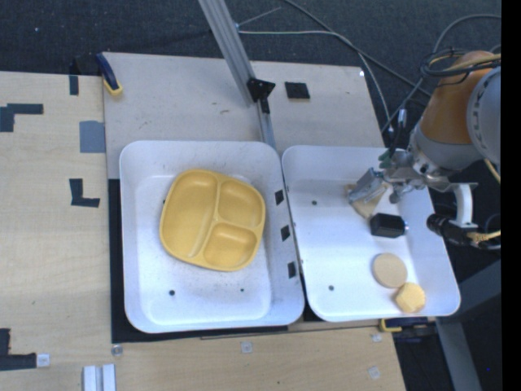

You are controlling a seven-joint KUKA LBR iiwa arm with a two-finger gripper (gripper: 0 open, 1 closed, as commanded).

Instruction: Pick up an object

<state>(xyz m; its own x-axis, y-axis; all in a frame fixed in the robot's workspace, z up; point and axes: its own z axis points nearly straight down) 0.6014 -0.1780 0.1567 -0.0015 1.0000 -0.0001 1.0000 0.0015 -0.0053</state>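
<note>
My gripper (368, 195) hangs low over the upper middle of the right bin (326, 243), reaching in from the right under the grey arm with its orange band (456, 108). A small black block (387, 225) lies on the bin floor just below and to the right of the gripper tip, close to it; whether they touch is unclear. Further toward the front right corner lie a round tan disc (390, 270) and a small yellow lump (410, 298).
The left bin (138, 218) holds a yellow divided plate (213, 219). A slanted metal pole (232, 43) runs down to the gap between the bins. Cables (464, 235) hang by the right bin's right rim.
</note>
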